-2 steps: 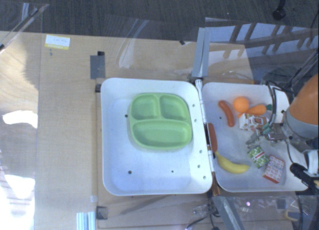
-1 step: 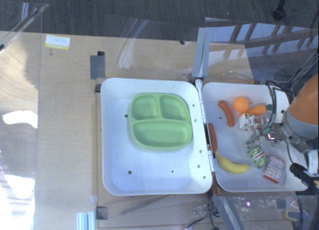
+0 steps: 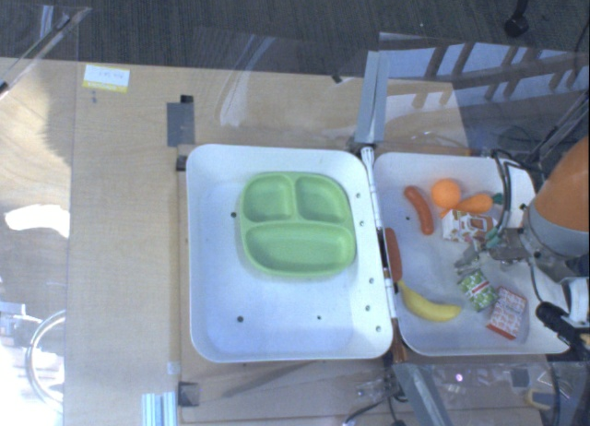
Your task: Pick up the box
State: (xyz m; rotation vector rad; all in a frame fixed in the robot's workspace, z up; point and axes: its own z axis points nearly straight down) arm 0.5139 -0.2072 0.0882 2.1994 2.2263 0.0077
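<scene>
Two small boxes lie in the right bin. A white carton with red print sits near the middle, just below an orange and a carrot. A flat red and white box lies near the bin's front right corner. My gripper hangs low over the bin between the two boxes, just below the white carton and above a green packet. I see nothing between its fingers.
A red sausage lies at the right bin's back left, a banana at its front. Another sausage lies along the divide between the bins. The left bin holds a green divided plate.
</scene>
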